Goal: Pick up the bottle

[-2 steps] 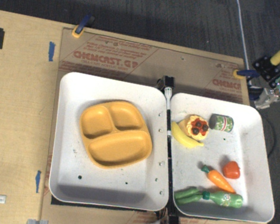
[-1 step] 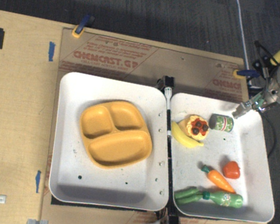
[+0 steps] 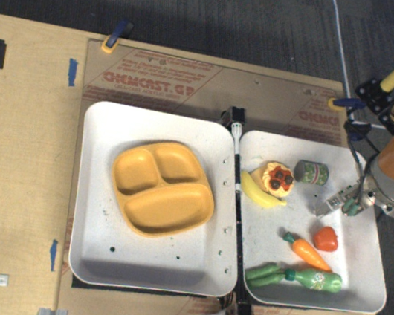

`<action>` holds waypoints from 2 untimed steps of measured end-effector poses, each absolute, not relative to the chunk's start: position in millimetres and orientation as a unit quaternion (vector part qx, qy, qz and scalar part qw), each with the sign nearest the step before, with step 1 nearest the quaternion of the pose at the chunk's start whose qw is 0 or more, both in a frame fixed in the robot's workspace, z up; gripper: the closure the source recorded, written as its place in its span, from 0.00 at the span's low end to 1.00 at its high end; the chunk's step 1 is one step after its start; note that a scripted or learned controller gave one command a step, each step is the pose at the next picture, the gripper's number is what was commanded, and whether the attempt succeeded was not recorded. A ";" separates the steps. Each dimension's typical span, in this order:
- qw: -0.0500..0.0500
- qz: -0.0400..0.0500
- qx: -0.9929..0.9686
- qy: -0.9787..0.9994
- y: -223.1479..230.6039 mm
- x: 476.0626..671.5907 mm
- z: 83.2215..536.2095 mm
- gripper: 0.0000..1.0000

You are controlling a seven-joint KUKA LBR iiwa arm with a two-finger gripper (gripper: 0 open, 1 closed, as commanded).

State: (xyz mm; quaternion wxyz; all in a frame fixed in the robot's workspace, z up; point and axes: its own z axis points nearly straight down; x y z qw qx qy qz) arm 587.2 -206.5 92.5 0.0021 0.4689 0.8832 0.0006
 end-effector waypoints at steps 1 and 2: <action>0.003 0.000 0.360 0.933 -223.8 603.5 207.6 1.00; 0.003 0.000 0.192 0.981 -223.2 644.3 141.9 1.00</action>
